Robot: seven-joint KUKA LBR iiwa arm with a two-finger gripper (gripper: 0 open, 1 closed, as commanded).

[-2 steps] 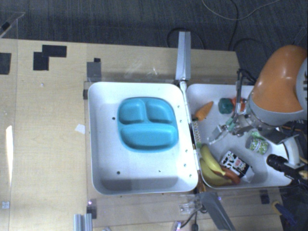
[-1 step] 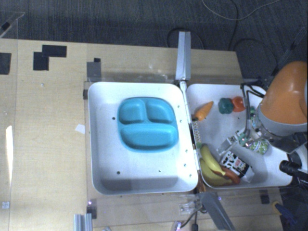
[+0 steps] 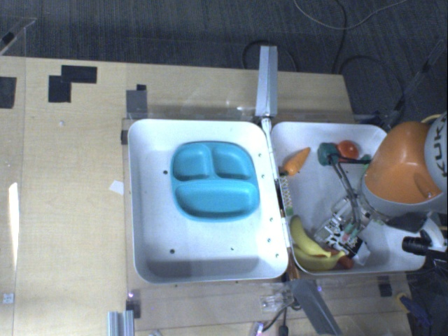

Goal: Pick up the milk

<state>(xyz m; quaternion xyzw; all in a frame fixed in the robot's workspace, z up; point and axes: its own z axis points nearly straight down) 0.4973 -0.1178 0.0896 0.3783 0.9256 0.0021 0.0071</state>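
Down low in the right bin (image 3: 308, 133), the fingers (image 3: 341, 235) hang at the end of the grey arm (image 3: 406, 166), whose orange band sits up and to the right of them. Whether they are spread or closed I cannot tell; the metal parts there blur together, and nothing shows plainly between them.

Just left of and below the fingers lies a banana (image 3: 310, 244), curved along the bin's near wall, its right end under or touching them. Just right of the fingers is a small white block (image 3: 362, 253) with a dark edge. It may be the milk, but it is too small and blurred to be sure, and I cannot tell if it touches them.

Farther up from the fingers, near the bin's far wall, sit a green piece (image 3: 327, 152) and a red-orange ball (image 3: 348, 148), close together. Up and to the left of the fingers, a carrot (image 3: 296, 160) lies tilted beside the wall between the bins.

Well to the left of the fingers, in the left bin (image 3: 150, 208), rests a blue plate (image 3: 213, 180) with three compartments. Both bins stand on the table (image 3: 63, 208).
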